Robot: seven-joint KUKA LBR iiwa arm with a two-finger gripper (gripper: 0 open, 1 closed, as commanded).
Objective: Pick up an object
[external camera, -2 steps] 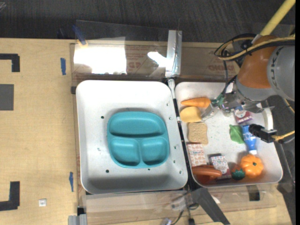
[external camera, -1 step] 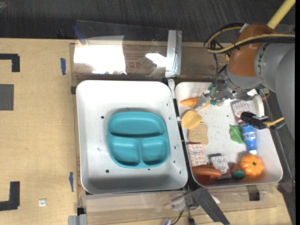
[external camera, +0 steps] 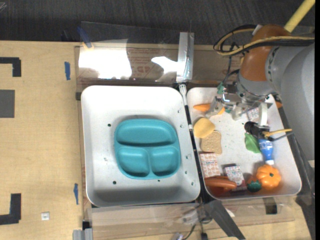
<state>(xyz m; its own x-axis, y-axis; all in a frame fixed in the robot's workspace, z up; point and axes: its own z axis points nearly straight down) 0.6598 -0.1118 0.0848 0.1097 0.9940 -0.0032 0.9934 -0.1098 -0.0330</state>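
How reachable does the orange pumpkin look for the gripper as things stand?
Probably reachable. The pumpkin sits uncovered in the right bin's near corner, while the gripper hangs over that bin's far end. The blue tube and bin wall crowd it.

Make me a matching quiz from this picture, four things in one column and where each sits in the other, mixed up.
Things:
1. teal tray
2. toy pumpkin
3. toy carrot
4. gripper

Places:
A. right bin, near corner on the arm's side
B. right bin, far end by the divider
C. middle of the left bin
D. over the right bin's far end

Pairs: 1-C, 2-A, 3-B, 4-D
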